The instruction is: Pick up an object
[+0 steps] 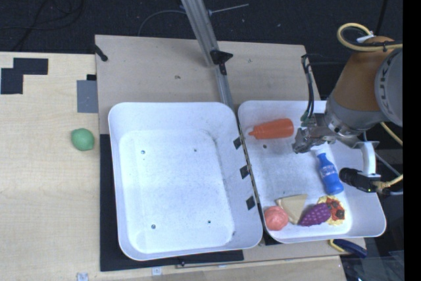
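The right bin [279, 168] holds an orange carrot-like piece [271, 129] near its far edge and a blue bottle [327, 172] toward its right side. Along its near edge lie a pink ball [275, 218], a tan wedge [294, 205], a purple grape bunch [316, 213] and a small orange-and-yellow item [335, 210]. My gripper [305, 141] hangs over the right bin, just right of the carrot piece and above the blue bottle's top. Nothing shows between its fingertips.
The left bin [172, 178] lies beside the right one, with black clips along the shared edge. A green ball [83, 139] rests on the bench left of the bins. A slanted metal rail [200, 20] runs from the top toward the bins.
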`<move>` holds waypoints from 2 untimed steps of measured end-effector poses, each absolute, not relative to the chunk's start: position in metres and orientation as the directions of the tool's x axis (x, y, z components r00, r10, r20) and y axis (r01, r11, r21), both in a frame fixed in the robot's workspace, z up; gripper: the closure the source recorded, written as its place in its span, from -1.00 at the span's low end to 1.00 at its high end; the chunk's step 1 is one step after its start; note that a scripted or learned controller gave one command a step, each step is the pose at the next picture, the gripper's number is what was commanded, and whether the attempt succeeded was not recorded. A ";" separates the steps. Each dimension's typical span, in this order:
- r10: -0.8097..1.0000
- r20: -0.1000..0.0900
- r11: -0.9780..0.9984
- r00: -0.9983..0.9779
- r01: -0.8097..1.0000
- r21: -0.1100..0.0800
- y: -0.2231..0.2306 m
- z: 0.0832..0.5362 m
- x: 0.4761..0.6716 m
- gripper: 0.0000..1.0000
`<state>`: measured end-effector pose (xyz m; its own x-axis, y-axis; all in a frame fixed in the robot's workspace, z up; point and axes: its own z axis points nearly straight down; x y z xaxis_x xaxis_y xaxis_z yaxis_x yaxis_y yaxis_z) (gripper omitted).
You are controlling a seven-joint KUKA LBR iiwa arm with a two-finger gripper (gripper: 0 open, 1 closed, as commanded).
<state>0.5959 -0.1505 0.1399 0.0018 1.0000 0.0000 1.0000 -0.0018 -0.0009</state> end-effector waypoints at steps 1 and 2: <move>1.000 -0.001 0.000 0.000 1.000 0.004 -0.141 0.192 0.595 1.00; 1.000 -0.001 0.000 0.000 1.000 0.004 -0.141 0.244 0.596 1.00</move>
<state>0.5961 -0.1412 0.2439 0.0005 1.0000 -0.0008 1.0000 -0.0005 0.0043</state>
